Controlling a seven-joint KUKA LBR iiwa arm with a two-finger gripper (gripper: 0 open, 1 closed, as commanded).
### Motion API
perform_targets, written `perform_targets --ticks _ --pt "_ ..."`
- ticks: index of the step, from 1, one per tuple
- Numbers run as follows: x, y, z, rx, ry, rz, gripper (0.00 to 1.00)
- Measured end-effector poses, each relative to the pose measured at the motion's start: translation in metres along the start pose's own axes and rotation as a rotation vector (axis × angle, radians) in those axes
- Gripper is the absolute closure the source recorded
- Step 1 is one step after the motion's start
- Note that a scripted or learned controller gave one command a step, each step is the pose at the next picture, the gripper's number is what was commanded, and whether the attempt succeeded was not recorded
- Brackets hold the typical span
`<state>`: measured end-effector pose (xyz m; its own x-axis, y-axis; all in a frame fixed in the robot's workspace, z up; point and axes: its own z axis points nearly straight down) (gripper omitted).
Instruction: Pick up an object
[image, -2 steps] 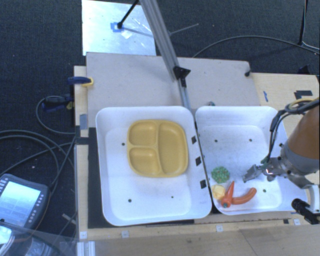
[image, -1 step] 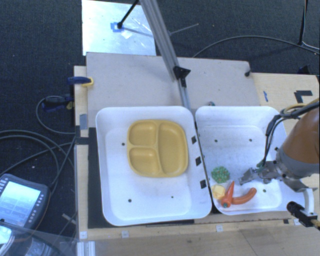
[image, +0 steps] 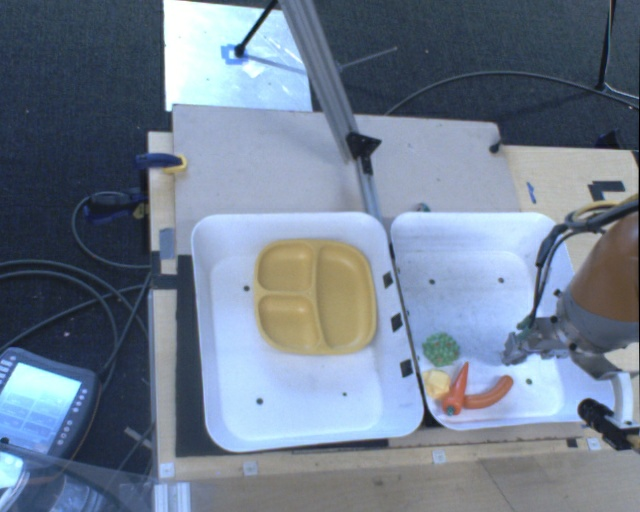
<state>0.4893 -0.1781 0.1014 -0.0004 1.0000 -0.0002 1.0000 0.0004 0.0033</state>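
In the right bin (image: 480, 262), near its front left corner, lie a green broccoli-like piece (image: 441, 348), a small yellow piece (image: 437, 382), an orange carrot (image: 458, 389) and a reddish sausage (image: 489, 393). The gripper (image: 518, 348) hangs low over the right bin's floor, a short way right of the green piece and just above the sausage's right end. Nothing shows between its fingers. The grey arm with its orange band (image: 612, 280) comes in from the right edge.
The left bin (image: 225, 330) holds a yellow three-compartment plate (image: 315, 296). A metal pole (image: 330, 80) slants from the top down to the seam between the bins. Cables and a handheld pendant (image: 35, 395) lie on the floor at left.
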Motion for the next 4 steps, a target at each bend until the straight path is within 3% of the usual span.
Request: perform_targets --ticks 2,3,4 --pt "0.004 0.005 -0.105 -0.005 -0.002 -0.006 1.0" --pt "0.003 0.007 -0.116 -0.001 -0.001 -0.006 1.0" --pt "0.059 0.005 -0.129 0.0 0.002 -0.011 1.0"
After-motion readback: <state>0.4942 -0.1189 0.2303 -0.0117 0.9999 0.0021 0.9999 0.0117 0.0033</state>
